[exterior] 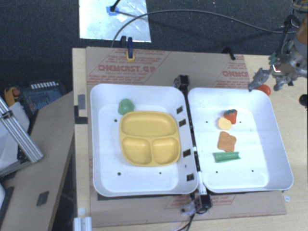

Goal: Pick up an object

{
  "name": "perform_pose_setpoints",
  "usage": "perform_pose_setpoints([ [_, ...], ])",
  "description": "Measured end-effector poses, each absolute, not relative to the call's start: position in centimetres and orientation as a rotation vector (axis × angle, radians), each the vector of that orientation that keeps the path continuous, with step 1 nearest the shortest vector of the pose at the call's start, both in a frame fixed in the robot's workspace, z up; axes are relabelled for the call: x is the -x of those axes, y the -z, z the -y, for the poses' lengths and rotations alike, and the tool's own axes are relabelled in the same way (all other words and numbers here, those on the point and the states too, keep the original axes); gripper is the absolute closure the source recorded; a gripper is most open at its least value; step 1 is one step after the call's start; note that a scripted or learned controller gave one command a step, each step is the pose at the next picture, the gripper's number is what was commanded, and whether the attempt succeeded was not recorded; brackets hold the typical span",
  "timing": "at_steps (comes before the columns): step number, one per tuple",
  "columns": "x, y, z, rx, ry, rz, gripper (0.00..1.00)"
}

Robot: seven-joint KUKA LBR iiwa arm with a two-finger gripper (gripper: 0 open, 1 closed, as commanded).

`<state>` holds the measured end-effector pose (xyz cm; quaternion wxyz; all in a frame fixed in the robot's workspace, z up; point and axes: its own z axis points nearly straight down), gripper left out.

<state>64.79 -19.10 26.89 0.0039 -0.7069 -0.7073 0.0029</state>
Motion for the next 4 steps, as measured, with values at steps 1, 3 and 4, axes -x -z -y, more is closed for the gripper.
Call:
perform_pose_setpoints([
  [1, -65.0, -27.7, 19.0, 2.219, 0.001, 2.226, 0.0],
  [3, -63.9, -16.6, 18.8, 2.22, -0.001, 2.222, 0.0],
  [4, -64.2, -12.5, 19.0, 2.221, 0.0, 2.223, 0.0],
])
